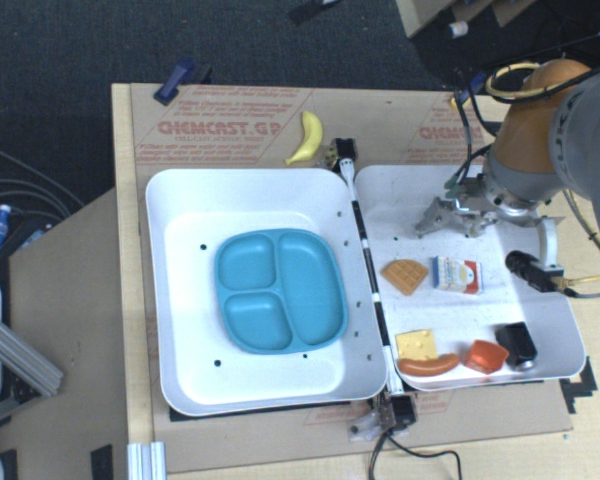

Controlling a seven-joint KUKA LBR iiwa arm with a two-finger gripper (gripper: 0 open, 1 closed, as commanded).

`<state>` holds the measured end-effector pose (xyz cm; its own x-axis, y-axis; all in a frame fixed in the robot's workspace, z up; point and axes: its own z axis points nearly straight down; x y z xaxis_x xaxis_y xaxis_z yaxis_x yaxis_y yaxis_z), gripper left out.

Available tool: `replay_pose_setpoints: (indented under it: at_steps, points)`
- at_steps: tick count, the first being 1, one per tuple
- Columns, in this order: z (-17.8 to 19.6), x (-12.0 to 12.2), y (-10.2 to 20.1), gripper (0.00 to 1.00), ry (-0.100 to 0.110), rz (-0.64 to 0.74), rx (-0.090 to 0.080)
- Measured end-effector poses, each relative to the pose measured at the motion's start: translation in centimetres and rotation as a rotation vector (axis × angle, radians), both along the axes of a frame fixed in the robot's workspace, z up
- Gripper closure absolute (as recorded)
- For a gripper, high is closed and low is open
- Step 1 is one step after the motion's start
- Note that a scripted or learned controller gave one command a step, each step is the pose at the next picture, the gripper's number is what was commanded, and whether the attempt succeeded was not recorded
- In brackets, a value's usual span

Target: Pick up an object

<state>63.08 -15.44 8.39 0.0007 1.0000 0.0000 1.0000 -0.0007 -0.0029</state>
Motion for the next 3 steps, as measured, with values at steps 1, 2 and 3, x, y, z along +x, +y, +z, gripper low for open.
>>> replay_pose_setpoints:
  at_steps: [1, 2, 3]
  points:
    - [0.12, 3.61, 1.33, 0.00, -0.004, 0.002, 0.000]
    - [0.11, 3.58, 0.79, 0.00, -0.004, 0.001, -0.001]
    - [0.12, 3.59, 0.39, 0.00, -0.004, 0.001, -0.001]
